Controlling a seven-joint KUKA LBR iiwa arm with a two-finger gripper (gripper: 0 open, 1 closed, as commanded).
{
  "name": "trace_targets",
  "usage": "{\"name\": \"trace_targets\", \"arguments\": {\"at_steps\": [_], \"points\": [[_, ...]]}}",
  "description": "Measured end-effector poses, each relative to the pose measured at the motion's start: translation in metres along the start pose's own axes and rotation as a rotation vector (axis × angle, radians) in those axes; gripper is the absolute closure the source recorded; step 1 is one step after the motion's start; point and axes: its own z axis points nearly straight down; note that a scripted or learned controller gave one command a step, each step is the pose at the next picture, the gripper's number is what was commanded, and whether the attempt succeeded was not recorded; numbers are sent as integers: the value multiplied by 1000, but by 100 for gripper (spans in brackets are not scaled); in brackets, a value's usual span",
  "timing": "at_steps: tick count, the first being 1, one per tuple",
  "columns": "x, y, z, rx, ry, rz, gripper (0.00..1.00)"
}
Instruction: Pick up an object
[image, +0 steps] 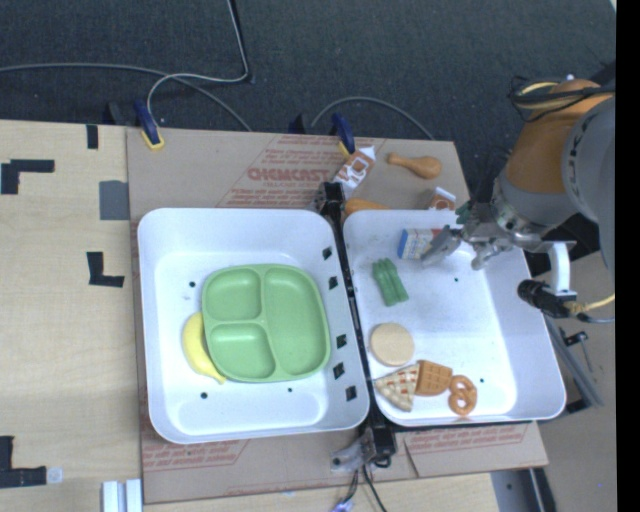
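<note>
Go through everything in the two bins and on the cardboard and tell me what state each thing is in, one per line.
Green divided plate: flat in left bin.
Banana: tucked against plate's left rim.
Green block: lying flat, right bin.
Round cookie: flat, untouched.
Waffle piece: flat, beside the cracker.
Pretzel: flat near front wall.
Blue-and-white packet: lying by the gripper.
Gripper: low over right bin.
</note>
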Motion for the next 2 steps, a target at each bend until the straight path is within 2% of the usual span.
{"name": "trace_targets", "arguments": {"at_steps": [1,2], "points": [[52,22,66,-2,0,0,0],[53,23,54,-5,0,-2,100]]}}
